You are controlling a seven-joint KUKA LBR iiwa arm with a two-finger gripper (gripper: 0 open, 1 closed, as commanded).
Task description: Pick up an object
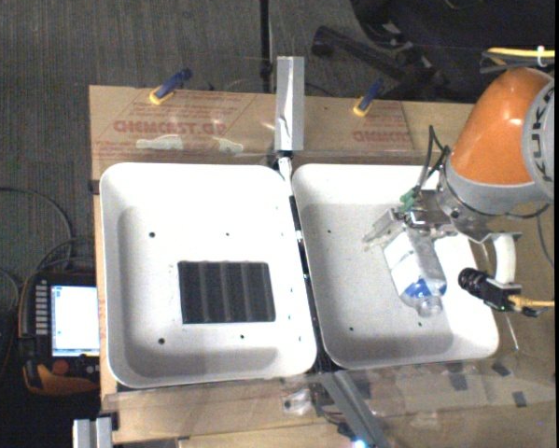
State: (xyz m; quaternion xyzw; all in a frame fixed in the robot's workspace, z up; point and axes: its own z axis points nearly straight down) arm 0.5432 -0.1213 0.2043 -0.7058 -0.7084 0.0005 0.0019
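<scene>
A clear plastic bottle (412, 271) with a blue cap lies in the right bin (344, 250), cap end toward the bin's front. My gripper (419, 230) hangs right over the bottle's far end, under the orange band of the arm. Whether it touches the bottle is hidden by the wrist. In the left bin (139, 203) a black ridged rectangular tray (226, 291) lies flat near the middle.
The two white bins meet at a raised rim (298, 250) down the middle. A metal post (288, 101) stands behind them on the cardboard backing. A handheld control pendant (62, 329) sits off the bench at the left.
</scene>
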